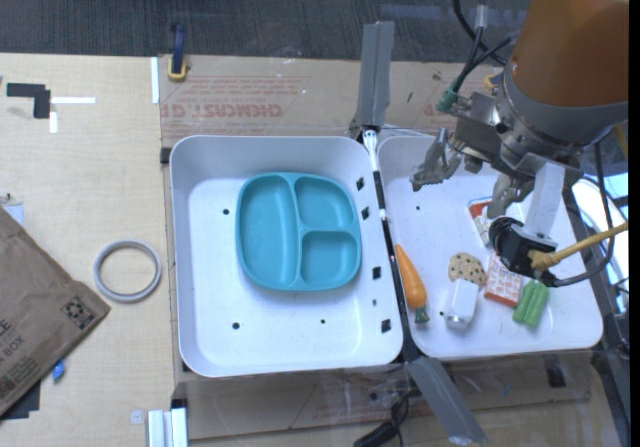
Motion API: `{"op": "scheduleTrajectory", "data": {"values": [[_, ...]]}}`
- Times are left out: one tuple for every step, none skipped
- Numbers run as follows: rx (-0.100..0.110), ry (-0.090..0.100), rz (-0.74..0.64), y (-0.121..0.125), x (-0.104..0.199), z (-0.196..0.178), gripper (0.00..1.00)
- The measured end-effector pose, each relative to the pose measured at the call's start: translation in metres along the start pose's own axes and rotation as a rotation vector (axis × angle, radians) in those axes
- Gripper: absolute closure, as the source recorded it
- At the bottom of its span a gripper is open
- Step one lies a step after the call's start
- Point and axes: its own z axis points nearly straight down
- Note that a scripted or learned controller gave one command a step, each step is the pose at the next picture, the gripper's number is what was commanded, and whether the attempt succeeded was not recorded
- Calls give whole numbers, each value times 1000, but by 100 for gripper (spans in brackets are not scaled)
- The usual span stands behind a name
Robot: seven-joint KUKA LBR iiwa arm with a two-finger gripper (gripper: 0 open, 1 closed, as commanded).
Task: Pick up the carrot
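Orange carrot (409, 277), green stem end.

- My wrist band (578, 30) is glossy orange, with matt grey casing below it.
- My gripper (470, 173) looks like dull bare metal.
- The carrot (410, 277) has a smooth orange skin, plastic-looking.
- Both bins, left (200, 265) and right (570, 335), are smooth white plastic with a soft sheen.
- The teal divided plate (298, 231) is smooth matt plastic.
- The bench (80, 185) is pale matt wood; brown cardboard (270, 95) lies under the bins.
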Motion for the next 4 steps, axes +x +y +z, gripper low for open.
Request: {"op": "scheduleTrajectory", "data": {"values": [[3,0,-43,5,-13,129,0],[3,1,-79,11,-28,212,0],[3,0,408,54,-51,207,0],[4,1,378,21,-54,211,0]]}}
